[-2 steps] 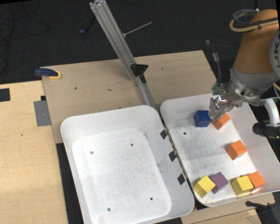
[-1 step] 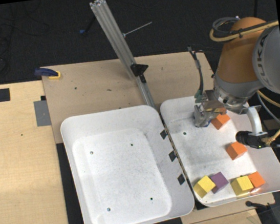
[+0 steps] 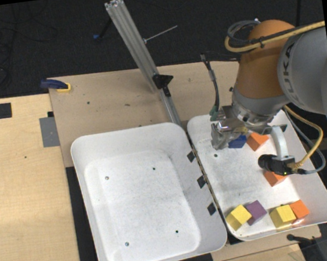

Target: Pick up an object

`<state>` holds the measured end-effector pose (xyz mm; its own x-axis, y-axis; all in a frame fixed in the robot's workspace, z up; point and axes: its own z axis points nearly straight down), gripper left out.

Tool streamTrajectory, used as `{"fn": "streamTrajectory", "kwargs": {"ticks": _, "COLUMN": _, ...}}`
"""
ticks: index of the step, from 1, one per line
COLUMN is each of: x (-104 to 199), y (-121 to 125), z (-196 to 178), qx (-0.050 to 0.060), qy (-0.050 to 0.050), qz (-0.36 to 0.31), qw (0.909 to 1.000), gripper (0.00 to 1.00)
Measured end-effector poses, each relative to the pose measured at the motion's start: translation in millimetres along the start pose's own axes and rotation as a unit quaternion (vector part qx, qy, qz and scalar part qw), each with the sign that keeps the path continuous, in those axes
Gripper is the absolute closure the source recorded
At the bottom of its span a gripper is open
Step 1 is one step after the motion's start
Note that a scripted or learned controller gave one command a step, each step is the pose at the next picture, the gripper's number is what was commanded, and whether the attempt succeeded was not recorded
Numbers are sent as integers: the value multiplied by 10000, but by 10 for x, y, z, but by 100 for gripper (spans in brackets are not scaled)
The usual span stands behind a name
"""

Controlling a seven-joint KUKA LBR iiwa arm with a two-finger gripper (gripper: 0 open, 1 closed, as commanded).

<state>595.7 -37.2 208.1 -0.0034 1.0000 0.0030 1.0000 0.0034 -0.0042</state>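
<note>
Two bins sit side by side on the bench (image 3: 111, 104): you see the left bin (image 3: 139, 196) at frame centre and the right bin (image 3: 236, 177) toward the lower right, their inner rims touching. The arm (image 3: 269, 64) enters from the upper right, its gripper (image 3: 223, 136) over the right bin's upper part. Just right of the gripper lie two blocks (image 3: 246, 141), touching each other. Lower right of them sits another block (image 3: 273, 178). Along the right bin's lower edge you find two touching pairs of cubes, one pair (image 3: 246, 214) left of the other (image 3: 289, 213). A slanted rail (image 3: 140, 51) rises behind the bins.
</note>
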Motion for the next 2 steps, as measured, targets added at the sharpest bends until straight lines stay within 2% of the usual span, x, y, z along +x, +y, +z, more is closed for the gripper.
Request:
{"fn": "streamTrajectory", "kwargs": {"ticks": 1, "x": 410, "y": -100, "z": -45, "qx": 7, "qy": 1, "qz": 0, "qw": 10000, "gripper": 100}}
{"fn": "streamTrajectory", "kwargs": {"ticks": 2, "x": 962, "y": -92, "z": -112, "qx": -9, "qy": -14, "qz": 1, "qw": 10000, "gripper": 100}}
